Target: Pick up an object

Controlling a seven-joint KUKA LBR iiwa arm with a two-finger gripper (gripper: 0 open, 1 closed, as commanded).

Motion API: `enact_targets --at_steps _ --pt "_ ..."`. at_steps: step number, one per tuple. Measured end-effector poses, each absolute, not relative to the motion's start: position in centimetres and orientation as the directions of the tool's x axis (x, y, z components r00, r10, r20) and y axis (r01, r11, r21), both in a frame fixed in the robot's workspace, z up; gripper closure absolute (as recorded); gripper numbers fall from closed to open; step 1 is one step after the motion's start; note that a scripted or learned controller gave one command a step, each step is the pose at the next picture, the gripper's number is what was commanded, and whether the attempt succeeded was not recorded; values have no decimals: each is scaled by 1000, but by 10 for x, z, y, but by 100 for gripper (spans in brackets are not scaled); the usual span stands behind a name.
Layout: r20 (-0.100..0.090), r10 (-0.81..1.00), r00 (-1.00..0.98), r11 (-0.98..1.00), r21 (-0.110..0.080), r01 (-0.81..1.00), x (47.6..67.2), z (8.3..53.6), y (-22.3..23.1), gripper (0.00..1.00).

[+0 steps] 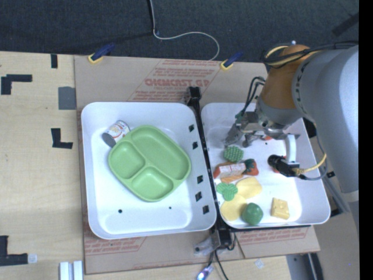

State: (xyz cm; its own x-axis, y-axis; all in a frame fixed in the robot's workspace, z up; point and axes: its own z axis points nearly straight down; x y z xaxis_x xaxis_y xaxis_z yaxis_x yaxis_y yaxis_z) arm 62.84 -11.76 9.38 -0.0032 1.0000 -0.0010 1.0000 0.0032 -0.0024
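Two shallow white bins are seen side by side on a cardboard-covered counter [169, 77]. In the left bin [93, 214], a green divided plate [149, 163] is laid at the centre, and a small packet [116, 131] is tucked against its rim at about ten o'clock.

In the right bin [312, 214], a cluster of toy food is gathered along the left half. A small green ridged piece [233, 153] is placed at the top of the cluster; just below it an orange and white wrapped item [235, 169] is laid with its long axis running from nine to three o'clock. Below these, a yellow piece [243, 190], a green ball [252, 213] and a yellow cheese wedge [280, 208] are found.

The claw [250, 134] is held low over the upper part of the right bin, below the orange band [280, 86] of the arm. Whether its fingers are spread or closed cannot be told; nothing is seen held between them.

The green ridged piece is judged the nearest candidate: it lies just beside the claw, toward seven o'clock. A short shift that way and a descent would likely be needed.
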Motion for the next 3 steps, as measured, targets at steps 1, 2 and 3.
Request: enact_targets --at_steps 1,2,3 --pt "1 1000 -1 1 0 1000 625 136 -114 100" --pt "0 1000 0 0 2 1000 627 195 -121 100" --pt "0 1000 -1 1 0 1000 628 225 -120 100"
